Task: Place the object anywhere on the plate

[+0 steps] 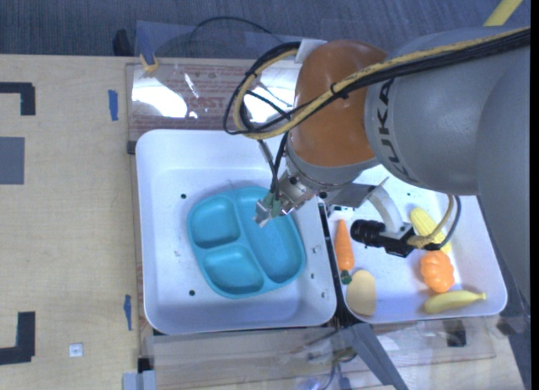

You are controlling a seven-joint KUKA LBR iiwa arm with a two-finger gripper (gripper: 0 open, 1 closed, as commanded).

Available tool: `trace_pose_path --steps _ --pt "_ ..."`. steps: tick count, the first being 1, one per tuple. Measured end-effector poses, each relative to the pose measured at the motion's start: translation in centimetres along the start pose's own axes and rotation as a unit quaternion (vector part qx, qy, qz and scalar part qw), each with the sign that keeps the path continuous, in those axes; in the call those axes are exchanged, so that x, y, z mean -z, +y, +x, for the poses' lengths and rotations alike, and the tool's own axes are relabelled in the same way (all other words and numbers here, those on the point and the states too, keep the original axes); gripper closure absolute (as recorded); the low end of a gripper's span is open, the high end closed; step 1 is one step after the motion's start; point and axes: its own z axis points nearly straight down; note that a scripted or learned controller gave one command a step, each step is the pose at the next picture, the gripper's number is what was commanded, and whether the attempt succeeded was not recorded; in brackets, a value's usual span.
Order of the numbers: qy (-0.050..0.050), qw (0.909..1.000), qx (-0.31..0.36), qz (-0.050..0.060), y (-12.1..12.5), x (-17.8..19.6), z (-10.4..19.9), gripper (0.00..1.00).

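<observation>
Grey arm reaching leftward, gripper over blue plate

The wooden bench bears two white bins side by side.

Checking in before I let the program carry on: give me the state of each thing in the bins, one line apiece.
Blue plate: flat in the left bin, three compartments.
Gripper: over the plate's upper right part; fingers too small to read.
Carrot: lying in the right bin by the divider.
Corn: lying in the right bin.
Orange fruit: right bin.
Banana: lying beside the orange fruit.
Pale fruit: right bin, below the carrot.
</observation>
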Motion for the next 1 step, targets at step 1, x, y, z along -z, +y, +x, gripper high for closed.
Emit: trace_pose_path --steps 1 --pt "0.000 0.9943 -0.107 0.000 3.10 4.16 -3.21 1.00"
